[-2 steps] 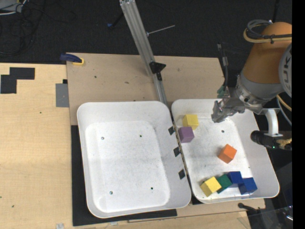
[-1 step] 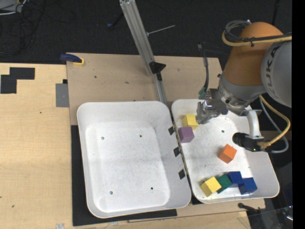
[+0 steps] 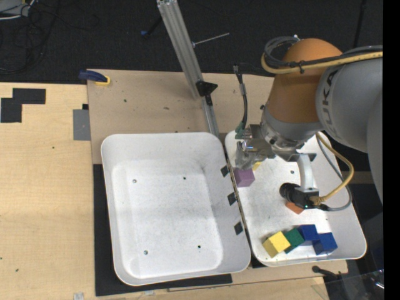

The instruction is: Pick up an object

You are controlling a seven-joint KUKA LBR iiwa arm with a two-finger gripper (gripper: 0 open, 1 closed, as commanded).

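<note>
- Lying at the left, the left white bin [image 3: 165, 208] sits on the wooden bench [image 3: 44, 186], its floor showing a few small dark specks.
- Rising from the far side of the bench, a slanted aluminium bar [image 3: 184, 49] runs down toward the seam between the two bins, where small black clips mark the shared edge.
- Just right of that seam, a purple block [image 3: 245, 177] sits at the left edge of the right white bin [image 3: 350, 230], toward its far part.
- The gripper [image 3: 249, 155] hangs directly above the purple block, at or just over its top; the fingers are hard to make out against the metal parts, so I cannot tell whether they are spread or closed, nor whether they touch the block.
- Near the bin's near edge, a yellow block [image 3: 274, 244], a green block [image 3: 292, 238] and a blue block [image 3: 317, 238] lie touching in a row.
- Further right and farther back, an orange object [image 3: 294, 207] lies partly under a black fitting of the arm.
- The grey arm with its orange band [image 3: 303, 86] comes in from the right.
</note>
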